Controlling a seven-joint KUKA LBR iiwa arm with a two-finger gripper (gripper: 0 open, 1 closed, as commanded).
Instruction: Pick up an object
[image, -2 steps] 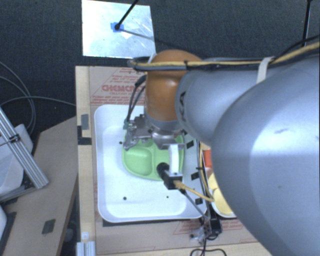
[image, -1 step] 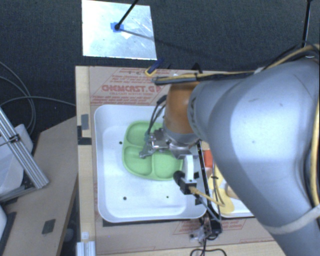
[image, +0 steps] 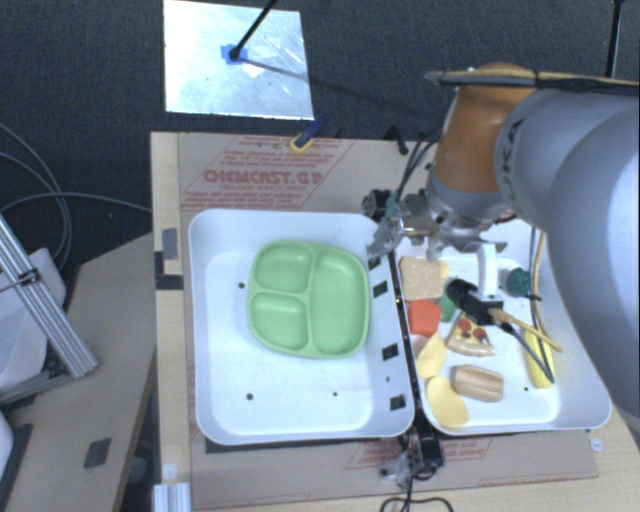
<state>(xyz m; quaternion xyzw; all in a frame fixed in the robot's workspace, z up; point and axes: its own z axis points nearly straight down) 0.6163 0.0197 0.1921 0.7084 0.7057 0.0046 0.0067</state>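
The right bin (image: 575, 400) holds several toy foods. Among them are a tan toast slice (image: 422, 278), a red block (image: 424, 319), a pizza slice (image: 470, 341), a brown bread roll (image: 477, 382) and two pale yellow pieces (image: 447, 409). A small teal item (image: 518, 281) and yellow sticks (image: 537, 352) lie towards the right side. My gripper (image: 392, 232) hangs low over the back left corner of this bin, by the divider, just above and left of the toast. Nothing shows as held in it.
In the left bin (image: 215, 400) lies a green divided plate (image: 308, 298). The big grey arm with its orange band (image: 475, 130) covers the right bin's back right part. A brown board (image: 260, 170) lies under both bins.
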